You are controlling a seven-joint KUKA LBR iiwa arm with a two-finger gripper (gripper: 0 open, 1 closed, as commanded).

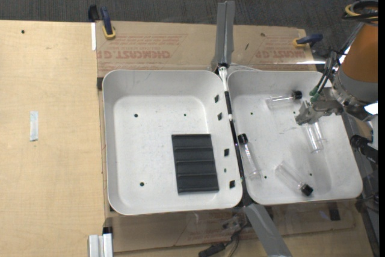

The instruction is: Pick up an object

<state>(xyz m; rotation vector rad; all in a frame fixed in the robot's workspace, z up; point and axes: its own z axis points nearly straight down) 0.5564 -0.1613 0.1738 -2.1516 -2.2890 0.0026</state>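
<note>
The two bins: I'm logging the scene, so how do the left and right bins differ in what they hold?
The left bin holds one black ribbed block, opaque and flat; the right bin holds several clear tubes with black caps, scattered at different angles. The gripper hovers over the right bin, not the left. Both bins are shallow, white and alike in shape.

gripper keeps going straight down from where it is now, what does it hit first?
Most likely the clear tube lying on the right bin's floor: the gripper hangs over that tube's upper end. Depth is hard to judge from this slanted view, so it could instead land on bare bin floor beside it.
</note>
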